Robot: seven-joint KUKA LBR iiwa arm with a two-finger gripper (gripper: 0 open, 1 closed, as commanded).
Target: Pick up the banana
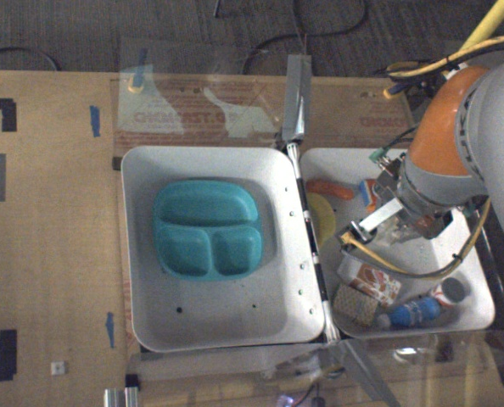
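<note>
Camera view: the arm (468,134) reaches in from the right over the right bin (481,299), its tool (379,227) low inside the bin; whether the tool is wide or narrow I cannot tell. The banana (323,216) lies at that bin's left wall, just left of the tool. A blue bottle (415,313) lies near the front. The left bin (222,329) holds a teal tray (207,228) with 3 compartments.

The arm (468,134) reaches in from the right, its wrist angled downward.
</note>
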